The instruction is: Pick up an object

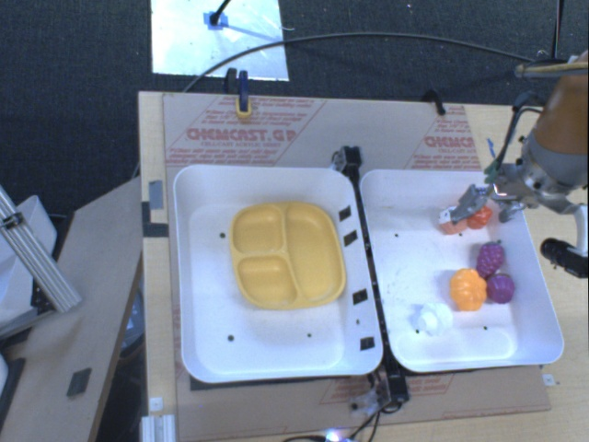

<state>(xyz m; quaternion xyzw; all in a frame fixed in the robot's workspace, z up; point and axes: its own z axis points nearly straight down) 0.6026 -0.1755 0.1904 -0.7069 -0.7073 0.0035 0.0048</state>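
My gripper (471, 206) hangs low over the back of the right bin (405, 201), at the end of the grey arm with its orange band. A small red-orange object (479, 218) lies right under it, partly covered by it. Further toward the front lie a purple bunch of grapes (490, 257), a round purple fruit (502, 289) and an orange fruit (467, 289), close together. A small white object (431, 318) rests near the bin's front.
The left bin (198, 247) holds a yellow divided plate (286, 254). A black hinge strip (365, 265) runs between the two bins. Cables cross the dark floor behind the bench.
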